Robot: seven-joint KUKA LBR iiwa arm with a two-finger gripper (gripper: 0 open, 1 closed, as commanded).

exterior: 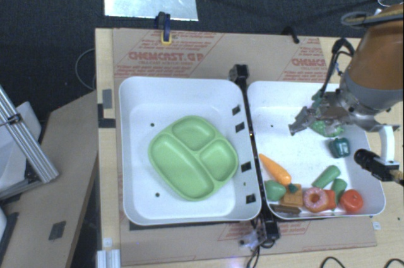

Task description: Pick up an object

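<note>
Camera view | gripper [314, 118] over right bin [278, 103], we couldn't tell its state | toys bunched at bin's near edge | carrot [276, 168] nearest: we'd descend centred, square.

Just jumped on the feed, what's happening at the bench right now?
The grey arm's pincer is low over the right white bin, next to a pale green item near the bin's far side. Toy foods sit along the near edge: an orange carrot, a pink frosted doughnut, a red tomato. The left white bin holds a green divided plate.
</note>
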